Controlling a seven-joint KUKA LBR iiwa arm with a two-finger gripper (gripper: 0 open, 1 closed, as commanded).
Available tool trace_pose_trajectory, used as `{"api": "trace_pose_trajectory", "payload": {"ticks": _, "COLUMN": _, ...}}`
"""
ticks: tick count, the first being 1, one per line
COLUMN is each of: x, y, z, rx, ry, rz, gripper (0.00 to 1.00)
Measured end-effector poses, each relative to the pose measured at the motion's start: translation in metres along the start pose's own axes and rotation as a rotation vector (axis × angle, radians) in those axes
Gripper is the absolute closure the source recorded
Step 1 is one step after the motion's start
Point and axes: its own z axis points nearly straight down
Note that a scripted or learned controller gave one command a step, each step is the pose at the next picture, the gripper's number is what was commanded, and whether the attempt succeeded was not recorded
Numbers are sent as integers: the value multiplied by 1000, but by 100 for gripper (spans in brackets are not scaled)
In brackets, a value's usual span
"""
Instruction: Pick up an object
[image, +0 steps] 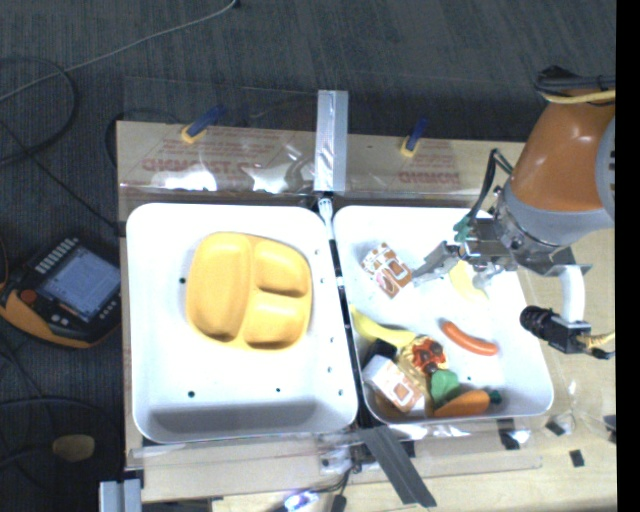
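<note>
The claw (452, 258) hovered at the right bin's (535, 395) upper middle, its opening impossible to tell. A small packet (386, 269) lay just left; approach likely underway, descent next.

You see two smooth white plastic bins (235, 400) on a pale wooden counter (130, 160). The yellow divided tray (248, 290) looks like matt plastic, the sausage (468, 337) glossy. Clear, shiny film (240, 160) lies at the back, crossed by a metallic strip (331, 140).
</note>
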Motion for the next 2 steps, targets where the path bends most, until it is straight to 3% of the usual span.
{"api": "trace_pose_trajectory", "payload": {"ticks": 1, "x": -27, "y": 15, "z": 9, "rx": -1, "ry": -2, "rz": -110, "gripper": 0}}
{"api": "trace_pose_trajectory", "payload": {"ticks": 2, "x": 13, "y": 63, "z": 59, "rx": -1, "ry": -1, "rz": -92, "gripper": 0}}
